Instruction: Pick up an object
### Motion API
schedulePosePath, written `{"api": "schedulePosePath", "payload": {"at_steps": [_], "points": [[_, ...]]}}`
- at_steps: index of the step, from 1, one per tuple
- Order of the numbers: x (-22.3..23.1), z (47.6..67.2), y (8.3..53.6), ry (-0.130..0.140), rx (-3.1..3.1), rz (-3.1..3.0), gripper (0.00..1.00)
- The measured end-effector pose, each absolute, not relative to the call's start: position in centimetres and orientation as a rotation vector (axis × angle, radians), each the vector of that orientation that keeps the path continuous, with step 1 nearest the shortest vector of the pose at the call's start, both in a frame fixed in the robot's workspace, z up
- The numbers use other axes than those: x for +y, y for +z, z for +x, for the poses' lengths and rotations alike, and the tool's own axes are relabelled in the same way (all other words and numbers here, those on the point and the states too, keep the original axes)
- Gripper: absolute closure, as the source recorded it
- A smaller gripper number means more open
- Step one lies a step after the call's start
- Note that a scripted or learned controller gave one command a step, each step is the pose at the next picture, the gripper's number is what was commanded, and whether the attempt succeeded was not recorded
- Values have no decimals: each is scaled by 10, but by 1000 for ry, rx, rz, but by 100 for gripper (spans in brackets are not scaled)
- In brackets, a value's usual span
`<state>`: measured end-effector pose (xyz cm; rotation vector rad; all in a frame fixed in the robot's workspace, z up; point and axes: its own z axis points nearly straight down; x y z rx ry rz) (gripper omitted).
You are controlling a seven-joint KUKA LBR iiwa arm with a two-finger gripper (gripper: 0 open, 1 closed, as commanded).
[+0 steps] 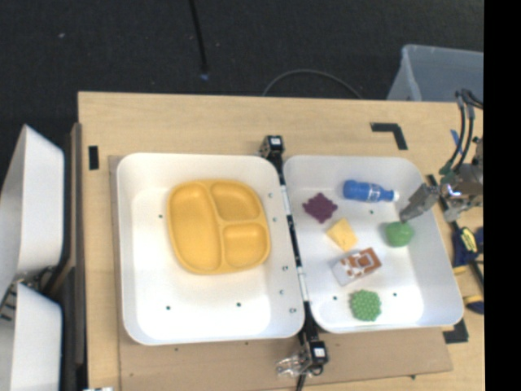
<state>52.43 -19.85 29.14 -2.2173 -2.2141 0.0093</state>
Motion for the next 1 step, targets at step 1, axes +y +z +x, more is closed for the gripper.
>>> {"api": "schedulePosePath", "payload": {"at_steps": [1], "points": [[-198, 526, 298, 0, -2225, -2221, 0]]}}
